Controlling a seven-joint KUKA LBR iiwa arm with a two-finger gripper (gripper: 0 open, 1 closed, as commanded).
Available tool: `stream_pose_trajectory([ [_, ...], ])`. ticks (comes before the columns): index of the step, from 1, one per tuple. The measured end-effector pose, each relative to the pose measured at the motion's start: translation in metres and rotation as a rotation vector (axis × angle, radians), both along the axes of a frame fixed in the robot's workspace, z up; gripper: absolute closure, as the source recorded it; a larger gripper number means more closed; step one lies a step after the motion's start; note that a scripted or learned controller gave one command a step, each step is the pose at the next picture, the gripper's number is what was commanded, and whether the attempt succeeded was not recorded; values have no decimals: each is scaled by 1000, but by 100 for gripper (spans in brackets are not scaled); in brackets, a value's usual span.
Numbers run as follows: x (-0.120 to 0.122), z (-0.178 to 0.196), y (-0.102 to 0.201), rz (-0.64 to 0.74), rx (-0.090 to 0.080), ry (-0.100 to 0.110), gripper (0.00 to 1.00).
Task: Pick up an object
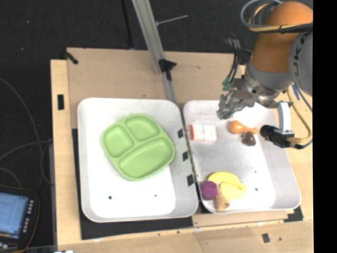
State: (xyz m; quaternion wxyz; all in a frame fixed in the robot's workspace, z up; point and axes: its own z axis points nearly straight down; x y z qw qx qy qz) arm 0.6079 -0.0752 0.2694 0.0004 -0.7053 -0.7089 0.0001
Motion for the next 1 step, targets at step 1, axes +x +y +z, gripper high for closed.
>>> stream_pose_trajectory([
  [1,-14,0,58,2,1,-1,100],
])
